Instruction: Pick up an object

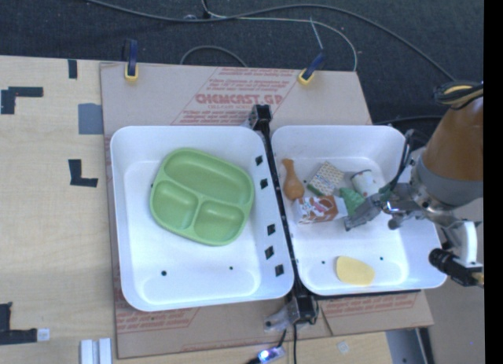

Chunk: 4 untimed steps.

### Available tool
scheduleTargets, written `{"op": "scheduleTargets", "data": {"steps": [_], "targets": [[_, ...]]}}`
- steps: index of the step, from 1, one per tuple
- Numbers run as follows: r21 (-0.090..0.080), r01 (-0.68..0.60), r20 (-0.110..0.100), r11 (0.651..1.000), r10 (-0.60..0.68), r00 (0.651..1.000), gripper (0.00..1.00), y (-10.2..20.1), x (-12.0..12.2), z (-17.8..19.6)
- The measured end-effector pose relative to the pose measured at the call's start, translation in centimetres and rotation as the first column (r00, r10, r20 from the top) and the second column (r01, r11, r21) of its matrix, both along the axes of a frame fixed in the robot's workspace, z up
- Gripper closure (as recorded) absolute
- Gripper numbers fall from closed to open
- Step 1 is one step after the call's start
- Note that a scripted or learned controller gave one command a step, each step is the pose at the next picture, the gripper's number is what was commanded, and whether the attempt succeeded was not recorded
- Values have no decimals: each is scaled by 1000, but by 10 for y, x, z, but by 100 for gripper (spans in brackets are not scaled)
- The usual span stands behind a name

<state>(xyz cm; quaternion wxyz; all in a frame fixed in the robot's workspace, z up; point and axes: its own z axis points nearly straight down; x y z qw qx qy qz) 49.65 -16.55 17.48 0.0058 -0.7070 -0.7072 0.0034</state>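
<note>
The right bin (393, 141) holds a cluster of small objects: a tan wooden piece (291, 179), a checkered packet (326, 175), a red and white wrapper (317, 209), a green item (347, 197) and a white cup-like piece (362, 181). A yellow flat piece (354, 270) lies alone near the bin's front. My gripper (363, 215) reaches in from the right, low over the bin, its dark tip just right of the green item and the wrapper. Nothing is visibly held between its fingers.
The left bin (130, 197) carries a green divided plate (203, 196). A black divider (272, 205) runs between the bins. The arm's orange band (460, 130) stands over the right bin's right rim. Cables cross the dark floor behind the bench.
</note>
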Motion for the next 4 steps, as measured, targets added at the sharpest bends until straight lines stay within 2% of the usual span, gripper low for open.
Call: {"op": "scheduleTargets", "data": {"steps": [1,2,3,4], "targets": [[1,0,-1,1000,0,1000,0,4,-7,-67],[-3,0,8,1000,0,1000,0,4,-7,-94],[-2,-1,6,1000,1,1000,100,4,-6,-85],[-3,-2,11,1000,2,1000,100,10,0,-28]]}}
